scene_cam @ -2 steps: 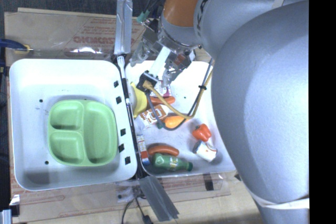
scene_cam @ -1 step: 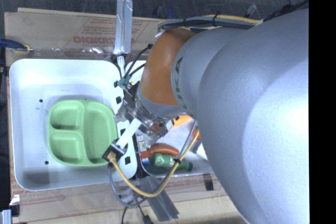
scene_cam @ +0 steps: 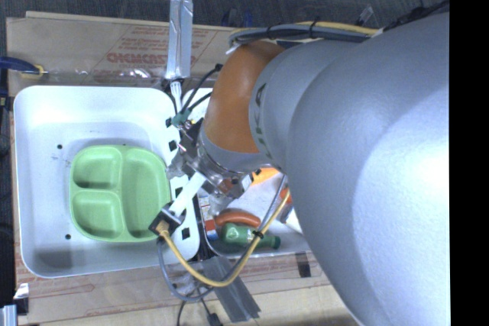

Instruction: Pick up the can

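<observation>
From my feed, the grey arm (scene_cam: pixel 359 164) bulks over the right half of the view, its orange band (scene_cam: pixel 233 99) sitting just above the wrist, and it covers most of the right bin (scene_cam: pixel 294 240). The claw (scene_cam: pixel 200 204) hangs at the seam between the 2 white bins, wrapped in cables and black-and-white marker tags, and I cannot tell how it stands or whether anything is in it. Left of the claw, the left bin (scene_cam: pixel 38 164) holds a green 3-compartment tray (scene_cam: pixel 118 193) lying flat, its right edge just beside the claw's mount. Just right of and below the claw, in the exposed corner of the right bin, I see an orange and green object (scene_cam: pixel 238 230) lying on its side; I cannot make out a can as such. A yellow cable (scene_cam: pixel 229 271) loops below the claw across the counter (scene_cam: pixel 92 42) edge.
</observation>
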Robot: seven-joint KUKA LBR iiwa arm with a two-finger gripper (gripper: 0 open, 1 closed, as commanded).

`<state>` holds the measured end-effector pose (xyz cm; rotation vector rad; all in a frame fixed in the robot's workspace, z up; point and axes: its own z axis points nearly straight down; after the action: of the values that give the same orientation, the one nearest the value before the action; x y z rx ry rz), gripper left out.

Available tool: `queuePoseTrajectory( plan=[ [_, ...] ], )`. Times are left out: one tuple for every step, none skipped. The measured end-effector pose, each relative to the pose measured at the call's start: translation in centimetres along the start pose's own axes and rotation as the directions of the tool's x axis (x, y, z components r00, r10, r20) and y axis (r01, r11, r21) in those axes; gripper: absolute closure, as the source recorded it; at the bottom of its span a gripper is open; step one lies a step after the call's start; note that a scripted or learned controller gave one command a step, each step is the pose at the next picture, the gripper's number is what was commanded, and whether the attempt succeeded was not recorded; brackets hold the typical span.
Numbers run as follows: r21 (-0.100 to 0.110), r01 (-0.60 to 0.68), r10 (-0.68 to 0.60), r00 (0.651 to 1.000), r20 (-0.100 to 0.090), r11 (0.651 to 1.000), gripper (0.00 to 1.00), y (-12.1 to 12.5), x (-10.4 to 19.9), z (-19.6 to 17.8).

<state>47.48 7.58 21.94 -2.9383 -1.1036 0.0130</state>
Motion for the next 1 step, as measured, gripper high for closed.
queuePoseTrajectory(
  plan=[
    [0.000,0.000,0.000,1.000,0.000,1.000,0.00,0.00,0.00,0.00]
  ],
)
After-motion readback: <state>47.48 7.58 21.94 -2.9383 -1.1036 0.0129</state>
